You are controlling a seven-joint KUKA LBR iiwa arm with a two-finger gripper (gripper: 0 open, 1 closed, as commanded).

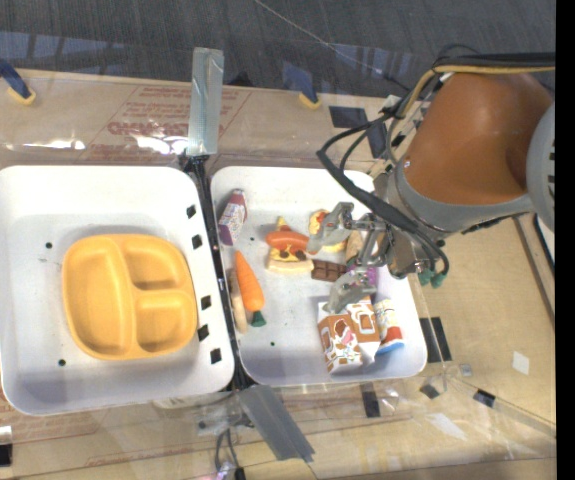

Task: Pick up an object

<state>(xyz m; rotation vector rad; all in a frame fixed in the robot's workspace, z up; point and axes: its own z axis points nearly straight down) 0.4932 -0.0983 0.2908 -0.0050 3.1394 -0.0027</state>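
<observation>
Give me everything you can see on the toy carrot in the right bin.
The carrot is a glossy, plastic-looking toy: orange tapered body with a dark green stub at the lower end. It lies flat near the right bin's left wall, tip pointing up-left, alongside a pale stick-like piece. It is apart from the hand.

Scattered across the right bin [297,363]: toy carrot [249,286] lying lengthwise, purple bottle [232,216], pizza slice [287,245], chocolate bar [329,269], brown-and-white carton [347,336] tilted at front.
</observation>
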